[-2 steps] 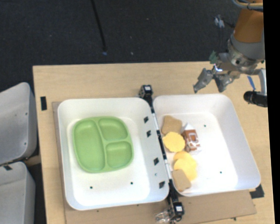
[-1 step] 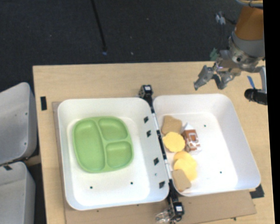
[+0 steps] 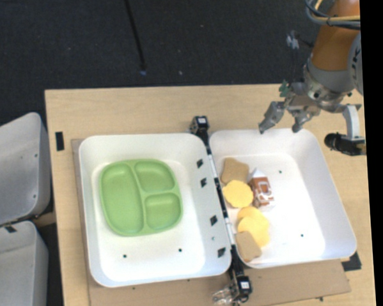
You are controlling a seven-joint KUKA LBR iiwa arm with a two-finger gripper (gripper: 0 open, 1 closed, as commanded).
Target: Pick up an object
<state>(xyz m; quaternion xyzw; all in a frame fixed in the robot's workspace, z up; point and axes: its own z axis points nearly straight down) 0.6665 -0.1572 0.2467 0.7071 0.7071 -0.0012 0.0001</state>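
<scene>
My gripper (image 3: 282, 120) hangs wide open, holding nothing, over the right bin's (image 3: 314, 238) far rim. Food pieces (image 3: 245, 207) lie along its left wall. Wooden bench (image 3: 112, 112), dark floor (image 3: 77, 40) beyond.

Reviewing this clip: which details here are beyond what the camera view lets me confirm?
- Small brown-and-white packet in the right bin: print too small and blurred to read.
- Lowest tan piece: partly covered by the yellow piece above it, so its full shape is hidden.
- Arm: cut off by the top edge above the orange band.
- Gripper: nothing between its spread fingers.
</scene>
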